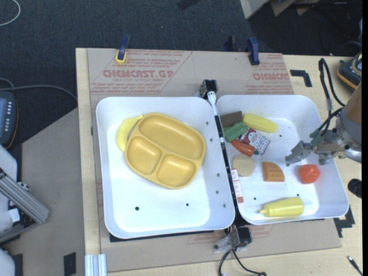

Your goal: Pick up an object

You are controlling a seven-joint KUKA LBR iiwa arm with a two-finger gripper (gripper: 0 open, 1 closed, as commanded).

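Note:
My gripper (310, 156) hangs over the right side of the right bin (322, 209), open, with nothing between its fingers. A red tomato (309, 173) lies just below it in the view, apart from the fingers. To the left lie an orange cracker (273, 172), a beige round piece (243, 166), a red pepper (242, 148), a red packet (257, 140), a green piece (233, 131), a brown block (231, 119) and a corn cob (260, 123). A yellow mustard bottle (282, 207) lies near the bin's front edge.
The left bin (167, 211) holds a yellow divided tray (165, 150) lying partly on a yellow plate (123, 133). The grey arm (352, 128) enters from the right with cables beside it. Clamps (121, 53) hold the cardboard base at the back.

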